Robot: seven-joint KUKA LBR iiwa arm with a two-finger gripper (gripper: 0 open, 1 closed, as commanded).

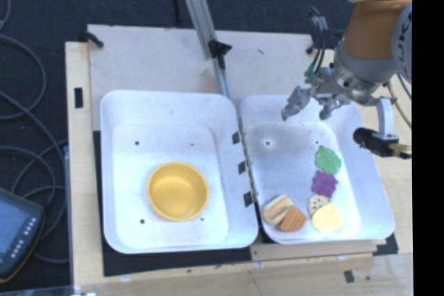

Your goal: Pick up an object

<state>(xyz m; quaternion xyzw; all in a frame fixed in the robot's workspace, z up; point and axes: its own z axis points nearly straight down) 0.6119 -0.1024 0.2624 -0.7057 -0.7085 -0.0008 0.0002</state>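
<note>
My gripper [306,109] hangs open over the far end of the right bin [277,149], with nothing between its two spread fingers. Several small toy foods lie at the near end of that bin: a green leafy piece [328,160], a purple piece [323,184], a yellow lemon-like piece [327,218], a small spotted cracker [317,203], an orange piece [293,220] and a tan bread-like piece [276,206]. They all lie well below the gripper in the view, apart from it. A yellow bowl [177,190] sits in the left bin [125,142].
A slanted aluminium pole [198,3] rises from a clamp at the far edge between the bins. A black fitting [374,141] sticks out by the right bin's right rim. Cables and a tablet [14,232] lie off the bench at left.
</note>
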